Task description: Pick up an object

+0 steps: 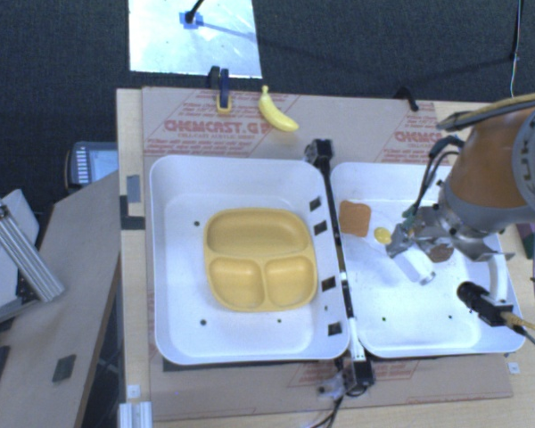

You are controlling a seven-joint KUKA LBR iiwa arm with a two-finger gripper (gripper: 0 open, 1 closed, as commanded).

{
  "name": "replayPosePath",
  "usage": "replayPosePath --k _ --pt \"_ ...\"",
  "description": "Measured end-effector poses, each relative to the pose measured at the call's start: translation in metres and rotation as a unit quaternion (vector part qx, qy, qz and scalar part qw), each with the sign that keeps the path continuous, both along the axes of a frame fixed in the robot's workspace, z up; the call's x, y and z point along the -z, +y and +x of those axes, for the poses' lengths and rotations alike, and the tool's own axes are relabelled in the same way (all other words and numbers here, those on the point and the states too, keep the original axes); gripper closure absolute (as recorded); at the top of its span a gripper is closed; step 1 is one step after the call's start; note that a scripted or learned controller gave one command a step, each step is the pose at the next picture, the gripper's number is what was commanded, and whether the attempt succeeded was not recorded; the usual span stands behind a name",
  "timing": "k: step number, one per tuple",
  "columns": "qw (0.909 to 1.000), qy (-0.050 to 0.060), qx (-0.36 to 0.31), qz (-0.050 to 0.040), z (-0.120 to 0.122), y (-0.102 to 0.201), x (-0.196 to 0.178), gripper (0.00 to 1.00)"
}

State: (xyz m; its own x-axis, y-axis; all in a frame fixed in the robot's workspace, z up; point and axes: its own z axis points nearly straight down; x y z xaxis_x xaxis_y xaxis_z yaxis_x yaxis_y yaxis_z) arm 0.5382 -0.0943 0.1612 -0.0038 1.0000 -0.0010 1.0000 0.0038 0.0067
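presently, operator, your stock reads left to right as follows:

left bin (174, 239): holds a yellow divided tray (254, 259) near its middle, three compartments, lying flat.

banana (276, 112): outside the bins, on the bench beyond the left bin's far rim; you need not count it as within reach.

right bin (401, 328): carries the loose items and the arm's working end.

brown flat piece (356, 218): in the right bin's far left part, close to the divider between the bins, lying flat.

small yellow object (382, 235): just beside the brown piece, on its right, between that piece and the tool.

gripper (412, 252): low over the right bin, under the grey and orange arm (495, 172); you cannot tell from this slant how its jaws stand, nor whether anything sits between them.

governing relation: the small yellow object lies to the left of the tool in view, very near it; the brown piece lies further left. judged so, your next move wants a short shift toward the divider.

long axis: too small to tell for the yellow object.
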Motion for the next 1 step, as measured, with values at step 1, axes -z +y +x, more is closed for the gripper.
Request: replayPosePath --k 1 --pt "1.0 -0.001 0.0 -0.0002 0.004 -0.001 -0.0646 1.0"
